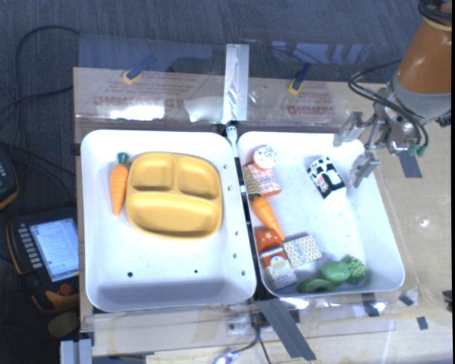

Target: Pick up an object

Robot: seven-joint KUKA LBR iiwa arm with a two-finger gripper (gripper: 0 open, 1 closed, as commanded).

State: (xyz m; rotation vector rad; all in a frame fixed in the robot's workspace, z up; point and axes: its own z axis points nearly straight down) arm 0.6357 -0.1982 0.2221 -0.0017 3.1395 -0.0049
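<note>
The open, empty pincer (pixel 358 149) hovers just right of the black-and-white toy (pixel 325 177).

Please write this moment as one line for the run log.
phase: approach | gripper: open, nothing held, above right bin far edge | nearest: black-and-white toy | left bin: yellow tray, carrot

A divided tray (pixel 174 194) lies in the left bin (pixel 98 271), a carrot (pixel 119 185) at its left.

Glossy white plastic bins (pixel 91 203), smooth yellow plastic tray (pixel 174 196)
</note>
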